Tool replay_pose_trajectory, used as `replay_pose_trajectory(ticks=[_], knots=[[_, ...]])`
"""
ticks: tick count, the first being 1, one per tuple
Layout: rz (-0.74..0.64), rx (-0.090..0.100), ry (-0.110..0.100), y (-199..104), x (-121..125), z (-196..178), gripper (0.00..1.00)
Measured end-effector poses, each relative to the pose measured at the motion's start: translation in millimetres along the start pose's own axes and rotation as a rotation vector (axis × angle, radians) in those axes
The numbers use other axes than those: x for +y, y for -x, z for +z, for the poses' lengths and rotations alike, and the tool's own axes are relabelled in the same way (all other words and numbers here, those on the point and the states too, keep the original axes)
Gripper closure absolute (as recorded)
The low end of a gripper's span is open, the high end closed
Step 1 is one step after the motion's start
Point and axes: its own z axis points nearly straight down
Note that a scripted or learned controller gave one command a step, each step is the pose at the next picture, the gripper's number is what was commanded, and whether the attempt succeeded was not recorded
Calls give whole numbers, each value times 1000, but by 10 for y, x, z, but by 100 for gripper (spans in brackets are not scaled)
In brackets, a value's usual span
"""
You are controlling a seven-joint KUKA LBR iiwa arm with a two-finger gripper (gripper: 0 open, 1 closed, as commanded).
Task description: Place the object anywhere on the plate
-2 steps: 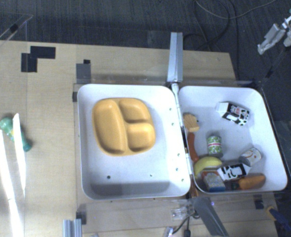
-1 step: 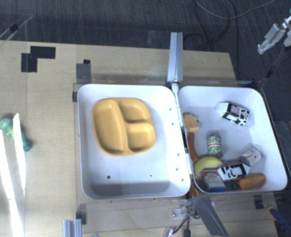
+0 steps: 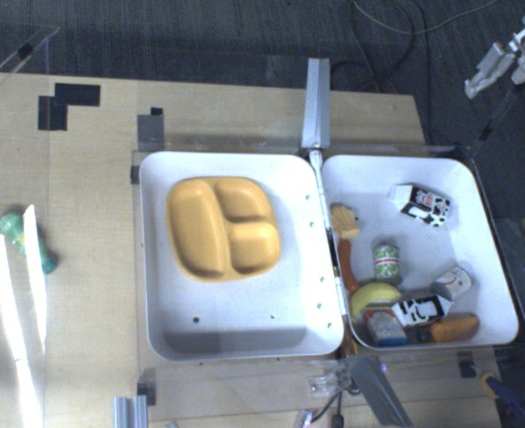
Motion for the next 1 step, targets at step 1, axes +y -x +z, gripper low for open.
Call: replay_pose_trajectory(ticks=[1], knots=[[0, 0, 0, 0, 0, 0, 0]])
